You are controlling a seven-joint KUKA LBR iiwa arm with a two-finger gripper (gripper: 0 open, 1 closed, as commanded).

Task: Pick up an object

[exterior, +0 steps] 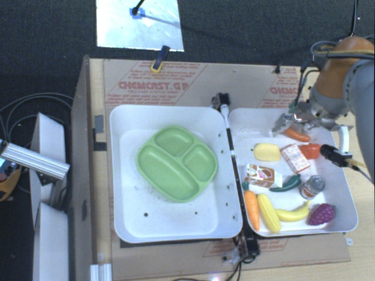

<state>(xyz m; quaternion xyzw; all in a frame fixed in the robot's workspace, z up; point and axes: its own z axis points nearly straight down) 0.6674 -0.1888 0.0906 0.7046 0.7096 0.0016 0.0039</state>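
right bin [345,215] near rim: purple grapes [321,213], banana [292,213], corn [269,212], carrot [251,209] lying near-to-far | mid: can [311,186], cartons, yellow lemon [267,151] | far corner: smooth orange-red sausage-shaped toy [296,135], long axis left-right, tilted | pincer [291,122] just above it, opening cannot be told | left bin: green divided plate [177,163]

- Grey arm [357,81] enters from right edge of the view, upper right corner.
- Orange band [345,57] sits above the wrist, rounded, facing up.
- Wrist angles down and to the left.
- Claw [287,123] is at the low end of the arm, pointing down-left, metallic.
- Claw fingers too small and blurred to read, spread unclear.
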